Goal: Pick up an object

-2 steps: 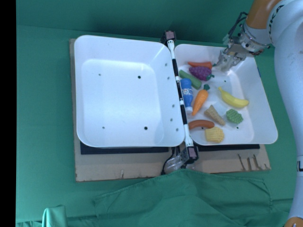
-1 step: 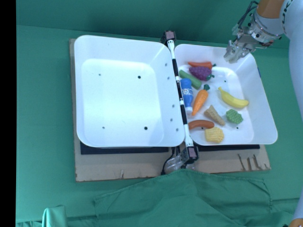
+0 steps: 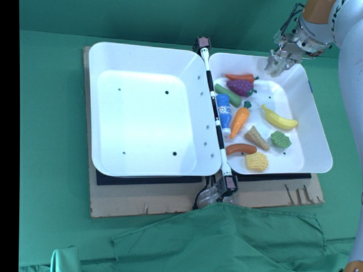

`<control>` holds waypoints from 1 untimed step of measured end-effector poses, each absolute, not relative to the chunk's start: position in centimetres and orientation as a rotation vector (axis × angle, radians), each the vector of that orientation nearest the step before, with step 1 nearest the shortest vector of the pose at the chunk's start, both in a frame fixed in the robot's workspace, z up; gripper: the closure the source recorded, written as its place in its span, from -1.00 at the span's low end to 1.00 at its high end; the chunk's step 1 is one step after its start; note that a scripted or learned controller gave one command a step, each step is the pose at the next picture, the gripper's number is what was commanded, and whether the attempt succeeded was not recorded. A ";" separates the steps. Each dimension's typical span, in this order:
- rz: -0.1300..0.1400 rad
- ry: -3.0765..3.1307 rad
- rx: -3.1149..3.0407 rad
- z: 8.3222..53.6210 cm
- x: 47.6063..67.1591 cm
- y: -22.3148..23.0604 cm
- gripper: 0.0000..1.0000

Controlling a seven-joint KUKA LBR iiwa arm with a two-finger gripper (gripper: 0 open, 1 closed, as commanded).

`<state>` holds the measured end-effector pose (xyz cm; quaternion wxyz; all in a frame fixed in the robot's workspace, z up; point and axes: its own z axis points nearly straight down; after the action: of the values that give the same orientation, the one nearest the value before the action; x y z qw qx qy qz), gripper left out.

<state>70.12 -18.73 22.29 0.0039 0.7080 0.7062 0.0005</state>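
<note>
The right bin [image 3: 317, 152] holds several toy foods: a purple grape bunch [image 3: 241, 86], an orange carrot [image 3: 239, 121], a yellow banana [image 3: 279, 119], a blue bottle [image 3: 224, 109], a green cucumber [image 3: 226, 95], a red sausage [image 3: 240, 149], a yellow corn piece [image 3: 256, 162], a green broccoli [image 3: 280, 140], a tan wedge [image 3: 256, 137] and a red-orange pepper [image 3: 240, 77]. My gripper [image 3: 277, 66] hangs over the bin's far right corner, above and to the right of the grapes, with nothing seen between its fingers.
The left bin [image 3: 113, 61] sits beside the right one, split from it by a black-and-white divider rail [image 3: 214, 115]. Both rest on a cardboard sheet [image 3: 142, 205] over green cloth. Crumpled green fabric [image 3: 227, 237] lies at the front.
</note>
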 end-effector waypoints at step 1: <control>-0.005 2.217 2.223 19.9 70.0 -18.8 1.00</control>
<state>70.05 -18.77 19.93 0.0010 0.7080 0.7062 -0.0015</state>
